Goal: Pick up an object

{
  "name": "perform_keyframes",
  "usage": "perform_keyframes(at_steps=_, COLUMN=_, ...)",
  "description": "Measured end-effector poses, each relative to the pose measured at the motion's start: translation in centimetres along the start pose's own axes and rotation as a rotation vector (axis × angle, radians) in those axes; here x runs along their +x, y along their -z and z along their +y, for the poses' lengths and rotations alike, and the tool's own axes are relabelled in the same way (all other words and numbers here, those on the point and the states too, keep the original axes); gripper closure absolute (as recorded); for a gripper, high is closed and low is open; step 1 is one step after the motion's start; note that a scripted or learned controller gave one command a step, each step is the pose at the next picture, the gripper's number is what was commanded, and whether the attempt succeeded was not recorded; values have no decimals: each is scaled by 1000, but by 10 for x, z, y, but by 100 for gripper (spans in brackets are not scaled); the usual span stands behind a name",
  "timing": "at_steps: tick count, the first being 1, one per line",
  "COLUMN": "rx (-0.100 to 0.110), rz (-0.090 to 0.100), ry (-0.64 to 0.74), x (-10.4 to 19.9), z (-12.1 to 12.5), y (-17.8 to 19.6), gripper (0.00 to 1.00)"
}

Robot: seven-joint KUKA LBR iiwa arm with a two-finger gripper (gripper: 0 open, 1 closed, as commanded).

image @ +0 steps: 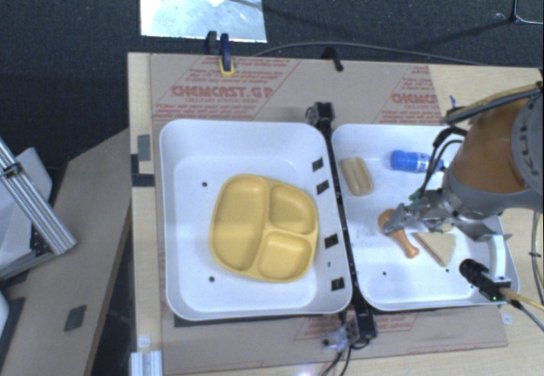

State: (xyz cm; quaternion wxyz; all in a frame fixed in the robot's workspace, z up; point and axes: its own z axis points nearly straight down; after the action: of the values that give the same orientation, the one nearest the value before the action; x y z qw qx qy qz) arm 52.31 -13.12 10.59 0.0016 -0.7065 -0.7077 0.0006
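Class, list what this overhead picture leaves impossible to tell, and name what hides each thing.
- Gripper, camera view: open or shut is unclear; too small and blurred over the orange object.
- Blue object: its right end is covered by the arm.
- Tan wedge: its top edge is overlapped by the wrist.
- Arm: cut off at the right edge.

The arm (493, 157) reaches in, jaws apparently lowered, tips blurred.

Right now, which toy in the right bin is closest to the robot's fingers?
The orange toy, right at the gripper. The tan block and blue bottle lie farther up the bin.
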Motion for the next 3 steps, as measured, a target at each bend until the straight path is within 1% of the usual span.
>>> perform_keyframes(at_steps=1, rx=-6, rz=-2, ry=0, x=-1, z=1, y=14, gripper=100)
perform_keyframes(at_steps=2, rx=-10, rz=-3, ry=2, x=-5, z=12, y=65, gripper=100)
perform_keyframes(at_steps=3, rx=-9, rz=-3, ry=2, x=-3, z=10, y=109, gripper=100)
